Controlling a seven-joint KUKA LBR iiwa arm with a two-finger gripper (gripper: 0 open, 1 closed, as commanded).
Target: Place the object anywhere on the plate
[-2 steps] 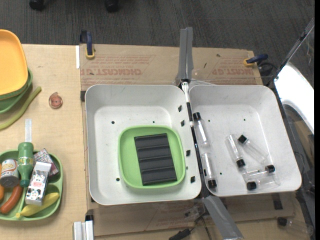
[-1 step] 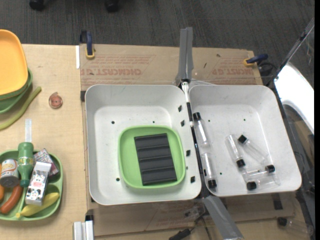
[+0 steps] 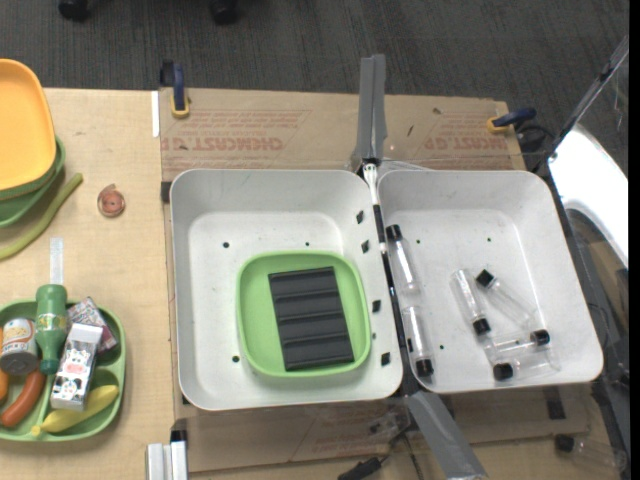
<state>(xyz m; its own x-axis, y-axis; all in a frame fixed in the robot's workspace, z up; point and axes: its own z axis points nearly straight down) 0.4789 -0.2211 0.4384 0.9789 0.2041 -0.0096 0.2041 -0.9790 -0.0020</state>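
A square green plate (image 3: 256, 313) sits in the left white bin (image 3: 200, 268), toward its front. A black ridged rectangular object (image 3: 312, 318) lies flat on the middle of the plate, inside its rim. In the right white bin (image 3: 540, 228) lie several clear tubes with black caps. One tube (image 3: 400, 258) and another (image 3: 415, 343) lie along the bin's left wall. The other tubes (image 3: 470, 303) are scattered toward the front right corner.
The bins rest on cardboard (image 3: 260, 138) held by clamps (image 3: 176, 96). A grey bar (image 3: 371, 108) rises between the bins at the back. On the table to the left are stacked yellow and green dishes (image 3: 22, 138) and a green tray of toy food (image 3: 60, 373).
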